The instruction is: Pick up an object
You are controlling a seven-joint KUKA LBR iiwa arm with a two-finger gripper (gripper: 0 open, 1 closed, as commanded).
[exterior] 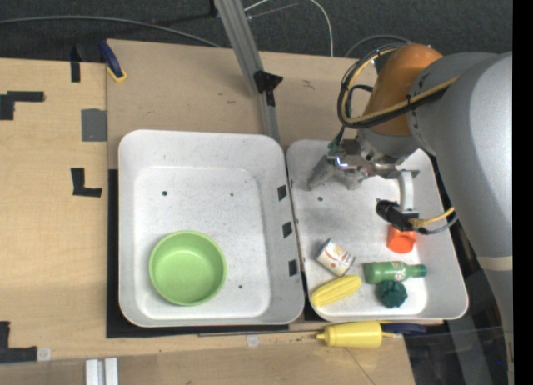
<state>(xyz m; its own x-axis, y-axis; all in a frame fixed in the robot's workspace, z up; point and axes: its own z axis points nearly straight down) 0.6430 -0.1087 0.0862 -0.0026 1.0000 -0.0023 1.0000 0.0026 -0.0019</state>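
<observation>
The bench [191, 92] is bearing two bins; the claw [333, 171] is hanging wide over the right bin [354, 217]. The corn [335, 291] looks light, probably best gripped across its middle.

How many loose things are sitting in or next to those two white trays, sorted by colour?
Green: 3 — bowl, bottle, dark green lump
Yellow: 2 — corn cob, yellow bottle on the bench just outside the trays
Orange: 1 — small orange item
White: 1 — small can
Total: 7
</observation>
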